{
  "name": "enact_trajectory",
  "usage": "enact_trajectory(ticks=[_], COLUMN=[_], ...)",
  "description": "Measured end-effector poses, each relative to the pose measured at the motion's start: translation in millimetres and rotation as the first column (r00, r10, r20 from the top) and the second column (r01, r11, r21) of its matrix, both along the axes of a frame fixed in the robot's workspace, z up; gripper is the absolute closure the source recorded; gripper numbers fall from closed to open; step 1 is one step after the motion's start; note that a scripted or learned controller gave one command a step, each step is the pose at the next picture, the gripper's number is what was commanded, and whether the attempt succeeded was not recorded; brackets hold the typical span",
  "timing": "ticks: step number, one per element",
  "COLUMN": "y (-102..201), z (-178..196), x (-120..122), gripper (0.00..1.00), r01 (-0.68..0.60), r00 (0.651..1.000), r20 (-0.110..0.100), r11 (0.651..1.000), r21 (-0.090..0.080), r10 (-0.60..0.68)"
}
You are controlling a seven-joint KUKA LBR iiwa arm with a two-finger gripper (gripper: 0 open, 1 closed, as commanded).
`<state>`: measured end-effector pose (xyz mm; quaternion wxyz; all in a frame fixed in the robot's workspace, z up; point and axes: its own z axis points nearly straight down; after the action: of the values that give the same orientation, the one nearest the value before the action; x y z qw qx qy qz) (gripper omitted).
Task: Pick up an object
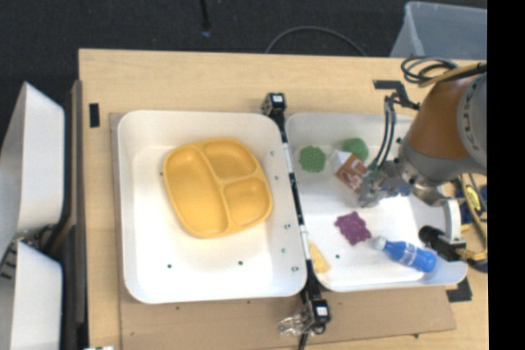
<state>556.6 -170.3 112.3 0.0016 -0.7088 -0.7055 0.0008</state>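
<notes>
The arm comes in from the right of the frame and its gripper (373, 191) hangs low in the right bin (328, 275), right of centre. It sits just beside a small brown and red packet (351, 170), close enough that the two may be touching, though from here I cannot tell. Whether the jaws are wide or closed I cannot tell either; the tip is a dark blur against the white floor. Nothing looks lifted. Everything in that bin appears to lie flat: a green bumpy ball (312, 158) and a second green piece (355, 147) toward the top, a purple lump (353, 226) below the gripper, a blue bottle (408, 253) with a white cap at the lower right, and a small yellow piece (318, 260) by the lower left wall. The left bin (139, 258) bears a yellow divided plate (218, 185), well apart from the arm. To my eye the pick is not yet made; closing on something and raising it is all still ahead.
</notes>
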Motion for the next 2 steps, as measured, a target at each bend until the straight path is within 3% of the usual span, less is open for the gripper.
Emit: enact_trajectory(ticks=[2], y=[-11.1], z=[104.3], x=[-0.7], gripper=[1.00], r01=[-0.003], r00=[1.000], r20=[0.006], r11=[1.000], r21=[-0.003], r10=[0.003])
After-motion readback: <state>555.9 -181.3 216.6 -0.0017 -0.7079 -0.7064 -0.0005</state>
